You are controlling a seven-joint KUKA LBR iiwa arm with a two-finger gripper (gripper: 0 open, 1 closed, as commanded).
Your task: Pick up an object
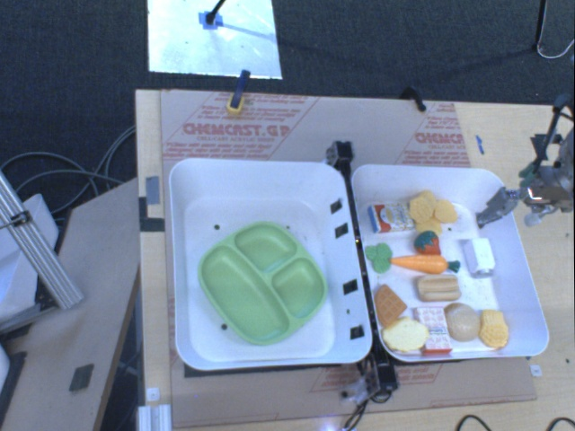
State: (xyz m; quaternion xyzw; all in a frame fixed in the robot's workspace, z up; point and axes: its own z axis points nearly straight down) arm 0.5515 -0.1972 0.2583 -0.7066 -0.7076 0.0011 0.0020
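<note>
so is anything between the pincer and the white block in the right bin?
Nothing visible. The pincer sits at the right bin's upper right rim, and the white block lies just below it with bare floor between.

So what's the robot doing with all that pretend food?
It's trying to pick something up. The robot's end effector hangs over the far right edge of the right bin, which holds toy food: a carrot, a hot dog bun, crackers and cookies. It isn't holding anything yet. The left bin has just a green divided plate in it.
</note>
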